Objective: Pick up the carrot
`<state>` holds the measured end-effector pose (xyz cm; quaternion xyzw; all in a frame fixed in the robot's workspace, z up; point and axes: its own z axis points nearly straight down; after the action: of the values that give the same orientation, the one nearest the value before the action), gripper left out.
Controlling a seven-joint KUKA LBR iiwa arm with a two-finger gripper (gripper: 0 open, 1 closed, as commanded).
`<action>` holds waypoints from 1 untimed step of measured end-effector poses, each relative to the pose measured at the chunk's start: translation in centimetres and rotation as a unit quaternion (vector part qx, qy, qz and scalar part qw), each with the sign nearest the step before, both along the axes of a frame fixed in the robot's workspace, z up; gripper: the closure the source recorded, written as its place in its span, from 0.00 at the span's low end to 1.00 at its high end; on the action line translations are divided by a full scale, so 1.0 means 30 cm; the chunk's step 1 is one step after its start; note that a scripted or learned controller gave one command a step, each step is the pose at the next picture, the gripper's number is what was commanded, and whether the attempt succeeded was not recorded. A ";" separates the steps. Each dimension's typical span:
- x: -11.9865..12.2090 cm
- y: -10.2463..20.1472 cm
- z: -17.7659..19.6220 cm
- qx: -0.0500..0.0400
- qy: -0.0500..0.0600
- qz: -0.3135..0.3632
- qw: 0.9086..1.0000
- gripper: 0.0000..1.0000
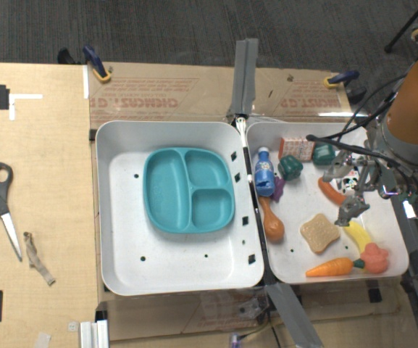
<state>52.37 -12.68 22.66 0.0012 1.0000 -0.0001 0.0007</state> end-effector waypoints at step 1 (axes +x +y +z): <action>-0.136 -0.023 -0.434 -0.001 -0.008 -0.023 1.000 0.00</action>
<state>48.29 -13.37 9.63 0.0243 0.9997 -0.0011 0.0083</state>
